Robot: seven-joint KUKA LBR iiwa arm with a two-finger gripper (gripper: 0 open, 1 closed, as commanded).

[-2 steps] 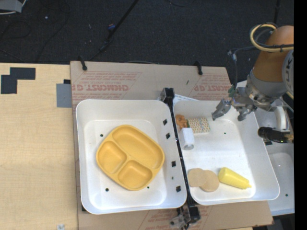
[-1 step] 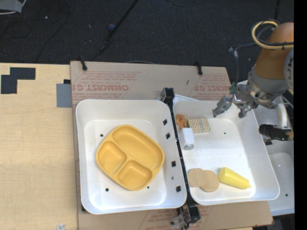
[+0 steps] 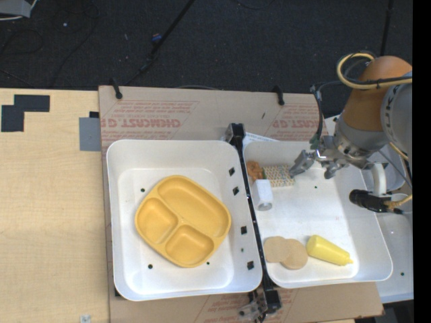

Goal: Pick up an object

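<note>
Grey pincer (image 3: pixel 315 160) poised released above the right bin (image 3: pixel 337 200).
The sponge (image 3: pixel 278 175) lies just left; shift over, descend squarely, clench firmly, avoiding the cylinder (image 3: pixel 262 194).

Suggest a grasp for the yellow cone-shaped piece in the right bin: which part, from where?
Grip the yellow cone across its thicker left end, coming straight down from above. It lies flat on the right bin floor, tapering toward its right tip, so the jaws should close across its long axis. The tan discs sit close left; keep clear of them.
</note>
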